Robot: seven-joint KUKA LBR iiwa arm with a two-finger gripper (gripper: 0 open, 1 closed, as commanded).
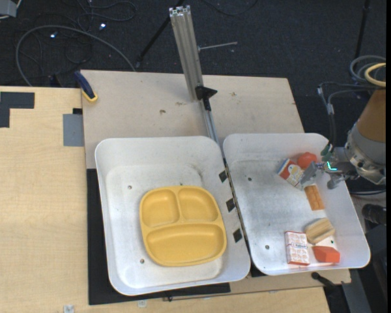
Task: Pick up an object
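Camera view: two shallow white bins were seen side by side on the bench. The left bin [117, 175] held a yellow divided plate [181, 225], three compartments, lying flat near the bin's middle. The right bin [260, 194] held the small stuff, all toward its right half. At the upper right, an orange-red and white packet [296, 167] was seen, w/ an orange stick-shaped item [315, 197] just below it. At the lower right, a tan block [318, 229] lay near a red-and-white carton [297, 248], and a red-orange piece [326, 255] was touching or just beside that carton.

The arm was reaching in from the right edge; the gripper [318, 172] was placed low over the right bin, just beside the packet and above the stick. Whether the pincer was released or clenched could not be told: the tips were too small and cluttered against the objects. Nothing was visibly held.

Judgement re handling: the packet was the likeliest target, being nearest the tips. It looked light, probably thin-walled and a bit crushable, poss. slick on its printed faces. A hold across its narrower sides, approx. at mid-length, would be favoured. The stick lying close by could be nudged or caught along w/ it. The carton and block appeared stiffer, easier alternatives.
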